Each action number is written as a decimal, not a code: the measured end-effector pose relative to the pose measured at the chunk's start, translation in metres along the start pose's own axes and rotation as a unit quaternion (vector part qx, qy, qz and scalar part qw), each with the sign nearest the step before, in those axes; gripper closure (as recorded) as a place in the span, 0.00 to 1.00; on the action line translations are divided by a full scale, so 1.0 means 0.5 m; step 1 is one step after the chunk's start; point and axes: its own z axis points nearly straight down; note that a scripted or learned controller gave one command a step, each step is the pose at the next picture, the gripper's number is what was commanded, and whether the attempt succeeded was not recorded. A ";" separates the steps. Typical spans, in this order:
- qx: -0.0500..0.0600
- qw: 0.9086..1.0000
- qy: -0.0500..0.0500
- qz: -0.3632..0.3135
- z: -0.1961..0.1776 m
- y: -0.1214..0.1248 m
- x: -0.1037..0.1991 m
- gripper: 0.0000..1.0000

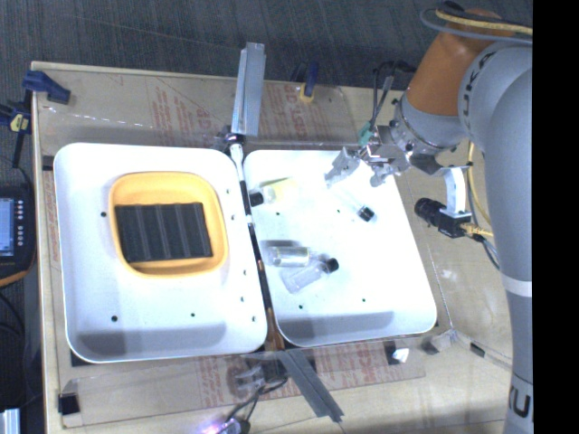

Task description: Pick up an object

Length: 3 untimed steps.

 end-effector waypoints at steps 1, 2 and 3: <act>0.000 1.000 -0.001 -0.025 0.184 0.008 0.102 0.00; 0.000 1.000 0.000 -0.004 0.257 0.069 0.020 0.00; 0.000 0.999 0.000 -0.037 0.240 0.071 0.099 0.00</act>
